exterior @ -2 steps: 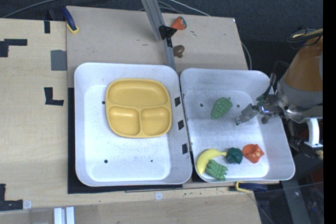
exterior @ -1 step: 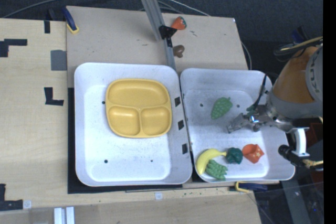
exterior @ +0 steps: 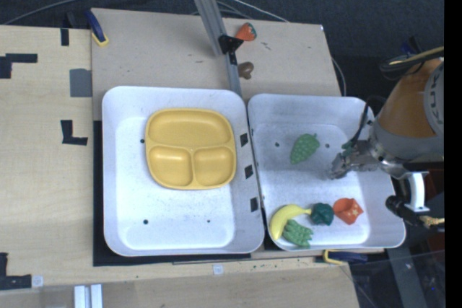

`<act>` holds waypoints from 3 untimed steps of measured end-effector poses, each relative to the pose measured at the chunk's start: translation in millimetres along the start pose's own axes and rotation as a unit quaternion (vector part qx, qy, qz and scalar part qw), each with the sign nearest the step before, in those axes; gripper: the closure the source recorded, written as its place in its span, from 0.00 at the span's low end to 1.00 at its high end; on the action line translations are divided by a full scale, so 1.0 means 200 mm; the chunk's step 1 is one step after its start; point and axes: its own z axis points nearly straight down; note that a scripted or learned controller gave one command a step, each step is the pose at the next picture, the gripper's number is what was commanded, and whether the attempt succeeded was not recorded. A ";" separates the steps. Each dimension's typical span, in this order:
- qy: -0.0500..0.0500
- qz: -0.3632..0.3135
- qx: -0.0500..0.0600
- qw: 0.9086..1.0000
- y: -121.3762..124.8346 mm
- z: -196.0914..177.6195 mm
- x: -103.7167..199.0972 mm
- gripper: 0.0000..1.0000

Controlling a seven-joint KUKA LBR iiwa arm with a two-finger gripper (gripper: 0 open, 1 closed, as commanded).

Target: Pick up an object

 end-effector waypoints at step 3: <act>-0.001 0.000 -0.003 1.000 0.04 -0.60 0.09 1.00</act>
